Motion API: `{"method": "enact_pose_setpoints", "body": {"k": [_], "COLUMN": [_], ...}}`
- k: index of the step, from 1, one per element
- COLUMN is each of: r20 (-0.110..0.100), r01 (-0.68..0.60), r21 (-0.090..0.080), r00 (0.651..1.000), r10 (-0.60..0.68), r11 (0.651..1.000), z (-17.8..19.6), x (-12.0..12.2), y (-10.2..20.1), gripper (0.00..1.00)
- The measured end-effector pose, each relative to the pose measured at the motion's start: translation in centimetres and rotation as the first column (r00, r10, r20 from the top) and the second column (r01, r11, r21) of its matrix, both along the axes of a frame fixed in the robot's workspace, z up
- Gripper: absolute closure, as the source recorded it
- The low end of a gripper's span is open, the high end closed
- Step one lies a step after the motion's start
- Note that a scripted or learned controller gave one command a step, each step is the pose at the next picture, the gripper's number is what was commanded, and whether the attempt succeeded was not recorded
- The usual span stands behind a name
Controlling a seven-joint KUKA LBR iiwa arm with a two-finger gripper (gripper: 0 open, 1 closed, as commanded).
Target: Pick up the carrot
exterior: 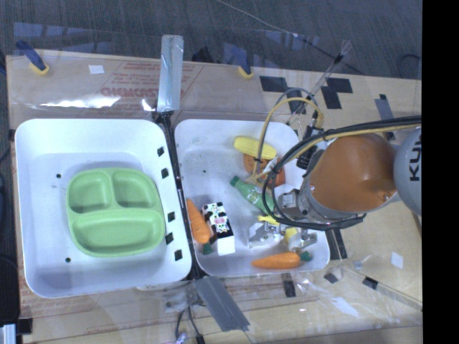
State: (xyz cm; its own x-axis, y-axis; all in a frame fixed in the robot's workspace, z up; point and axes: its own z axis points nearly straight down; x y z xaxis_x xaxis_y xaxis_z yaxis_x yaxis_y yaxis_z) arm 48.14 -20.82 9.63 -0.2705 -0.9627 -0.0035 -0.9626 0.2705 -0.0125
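Two carrots lie in the right bin point(215, 138). One carrot point(199, 222) rests against the bin's left wall, beside a cow-patterned carton point(218, 224). The other carrot point(276, 261) lies flat along the front wall. My gripper point(276, 233) is low in the bin's front right part, just behind that front carrot and apart from it. The arm's orange band point(351, 174) and cables hide the bin's right side. No carrot is in the gripper.
A yellow corn cob point(254, 147) and an orange item point(251, 165) sit at the back of the right bin, with a green bottle point(247, 190) in the middle. The left bin point(36, 149) holds a green divided plate point(115, 210).
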Motion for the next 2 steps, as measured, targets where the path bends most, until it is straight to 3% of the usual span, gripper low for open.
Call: {"method": "enact_pose_setpoints", "body": {"k": [1, 2], "r20": [-0.01, -0.009], "r01": [-0.254, -0.499], "r21": [0.001, 0.001], "r00": [0.967, 0.866], "r10": [0.254, 0.499], "r11": [0.967, 0.866], "z": [-0.43, -0.39], "x": [-0.31, -0.31], "y": [0.22, 0.03], "gripper": [0.0, 0.0]}}
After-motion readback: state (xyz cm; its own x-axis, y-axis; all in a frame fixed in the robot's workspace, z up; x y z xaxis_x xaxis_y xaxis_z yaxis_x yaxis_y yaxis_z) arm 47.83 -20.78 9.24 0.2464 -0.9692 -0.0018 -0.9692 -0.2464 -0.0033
